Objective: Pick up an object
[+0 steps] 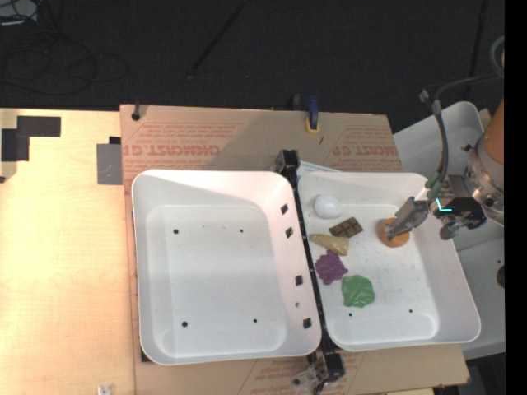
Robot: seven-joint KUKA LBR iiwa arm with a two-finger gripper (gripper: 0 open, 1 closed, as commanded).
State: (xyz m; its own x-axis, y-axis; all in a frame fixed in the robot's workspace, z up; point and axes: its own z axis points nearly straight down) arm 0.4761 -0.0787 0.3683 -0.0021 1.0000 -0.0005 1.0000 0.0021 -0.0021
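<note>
Green object (357,290) nearest of all, lying flat on the floor of the right bin (428,323), left of centre. Just beyond and to its left, purple object (331,267), close to the divider wall, apart from the green one. Next back, tan wedge-shaped object (329,243), just beyond the purple one; touching or not, impossible to tell. Brown rectangular object (347,228) just behind the tan one, tilted. Level with these but well to the right, orange object (396,236), low and round, resting on the bin floor toward the right wall. Gripper (403,227) directly over the orange object's upper right edge, slanting down to it from the right; clenched, released or grasping, cannot tell at this size. Arm (482,200) reaching in over the right wall of that bin, with dark cables looping above it. Farthest of the 6, white rounded object (327,206), near the back left corner. Left bin (214,188) alongside, the 2 joined by black clips (289,232). Brown cardboard (247,138) under both bins, a blue clamp (313,113) at its far edge.
</note>
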